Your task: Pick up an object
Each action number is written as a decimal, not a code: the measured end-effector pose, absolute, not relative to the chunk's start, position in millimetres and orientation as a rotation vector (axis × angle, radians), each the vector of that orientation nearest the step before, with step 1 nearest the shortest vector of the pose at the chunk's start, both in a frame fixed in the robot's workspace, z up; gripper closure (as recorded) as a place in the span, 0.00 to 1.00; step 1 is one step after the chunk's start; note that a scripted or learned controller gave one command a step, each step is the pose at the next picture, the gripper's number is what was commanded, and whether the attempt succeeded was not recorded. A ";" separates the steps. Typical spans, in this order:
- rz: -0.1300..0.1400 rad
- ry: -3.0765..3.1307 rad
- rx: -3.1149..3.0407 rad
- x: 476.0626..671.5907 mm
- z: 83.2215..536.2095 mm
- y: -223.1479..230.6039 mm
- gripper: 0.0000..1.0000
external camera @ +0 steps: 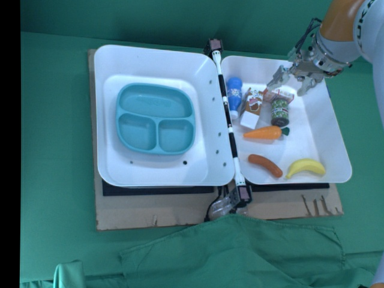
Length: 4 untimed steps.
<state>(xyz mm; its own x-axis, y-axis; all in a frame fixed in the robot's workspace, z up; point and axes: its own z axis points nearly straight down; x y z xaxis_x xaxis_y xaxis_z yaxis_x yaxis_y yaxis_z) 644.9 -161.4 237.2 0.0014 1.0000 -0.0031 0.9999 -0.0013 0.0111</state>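
Arm cut off at frame's right; gripper (292, 81) spread wide above the dark jar (279, 111), whose label's too blurred to read.

— What lay in the right bin (336, 143) when you looked?

— Six things. A blue and white bottle (234, 96) lay lengthwise near the left wall. Just beside it a small carton (252, 108) was tipped on its side, its white end toward the bin's front edge. A dark jar (279, 111) with a red top lay toward the back, almost under my claw.

— And nearer the front?

— An orange carrot (263, 133) lay crosswise at the middle, its green tip touching the jar. A reddish sausage (265, 165) sat slanted near the front edge, and a yellow banana (305, 168) curved toward the front right corner.
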 end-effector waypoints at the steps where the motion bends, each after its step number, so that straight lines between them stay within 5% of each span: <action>1: 0.007 2.212 2.217 623.2 206.3 -155.9 0.00; 2: 0.009 2.212 2.217 663.9 183.2 -188.1 0.00; 3: 0.007 2.208 2.216 643.7 185.3 -176.6 0.00; 4: 0.009 2.207 2.216 628.7 279.5 -185.6 0.00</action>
<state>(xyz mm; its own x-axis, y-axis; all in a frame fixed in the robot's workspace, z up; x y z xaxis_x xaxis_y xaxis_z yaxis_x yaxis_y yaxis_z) 628.7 -185.6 279.5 0.0041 1.0000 -0.0056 0.9999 -0.0040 0.0140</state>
